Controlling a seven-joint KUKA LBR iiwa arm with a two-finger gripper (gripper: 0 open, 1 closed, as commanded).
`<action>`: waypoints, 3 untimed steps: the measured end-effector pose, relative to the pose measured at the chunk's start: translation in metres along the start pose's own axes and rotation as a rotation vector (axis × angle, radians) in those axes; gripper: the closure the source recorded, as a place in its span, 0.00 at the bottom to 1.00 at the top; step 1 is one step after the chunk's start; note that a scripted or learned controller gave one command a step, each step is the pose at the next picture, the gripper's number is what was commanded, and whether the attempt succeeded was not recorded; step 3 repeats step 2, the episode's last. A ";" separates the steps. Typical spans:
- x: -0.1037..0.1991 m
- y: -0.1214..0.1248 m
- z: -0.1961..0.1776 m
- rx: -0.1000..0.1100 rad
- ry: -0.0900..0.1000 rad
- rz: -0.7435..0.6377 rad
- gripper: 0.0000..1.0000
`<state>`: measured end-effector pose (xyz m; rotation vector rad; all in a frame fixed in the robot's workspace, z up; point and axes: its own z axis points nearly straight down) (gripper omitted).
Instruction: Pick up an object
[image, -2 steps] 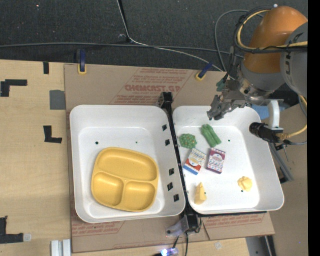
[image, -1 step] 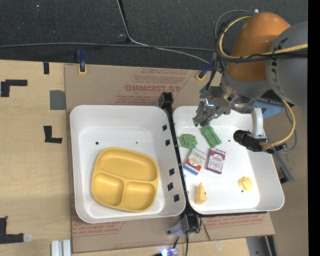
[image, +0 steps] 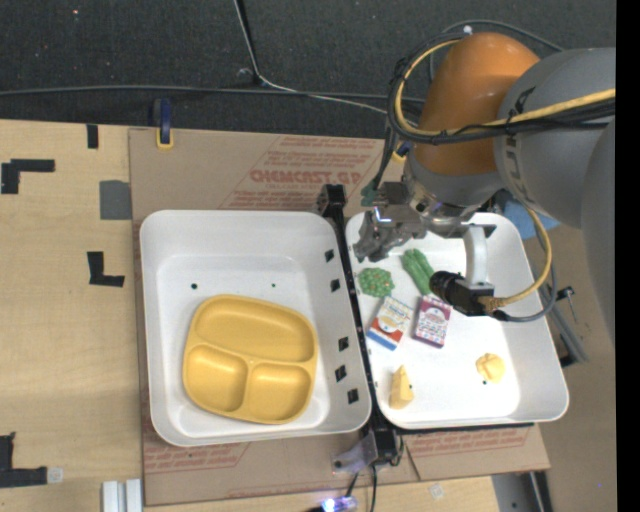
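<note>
Worktop (image: 60, 330): wood-toned, carrying two shallow white bins side by side on a cardboard sheet (image: 250, 165). Left bin (image: 165, 240): holds one yellow divided tray (image: 250, 358), well to the left of and below the end effector. Right bin (image: 530, 385): holds the loose items. End effector (image: 380, 235): grey metal, low over the right bin's upper left corner; how far its fingers are parted cannot be told, and no item is seen between them. Green round piece (image: 376, 281): just below the end effector. Green long piece (image: 417, 268): just to its lower right. Red, white and blue packet (image: 390, 322): further below. Purple packet (image: 433, 322): beside that packet, on its right. Yellow wedge (image: 401, 388): near the bin's bottom edge, well below the end effector. Small yellow piece (image: 489, 367): well to the lower right. Arm: grey with an orange band (image: 470, 85) above the wrist.
</note>
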<state>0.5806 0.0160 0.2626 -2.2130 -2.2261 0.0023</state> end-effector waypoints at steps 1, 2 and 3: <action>0.055 -0.023 0.023 0.002 0.000 -0.001 1.00; 0.052 -0.022 0.021 -0.001 -0.001 0.004 0.00; 0.052 -0.022 0.021 -0.001 -0.001 0.004 0.00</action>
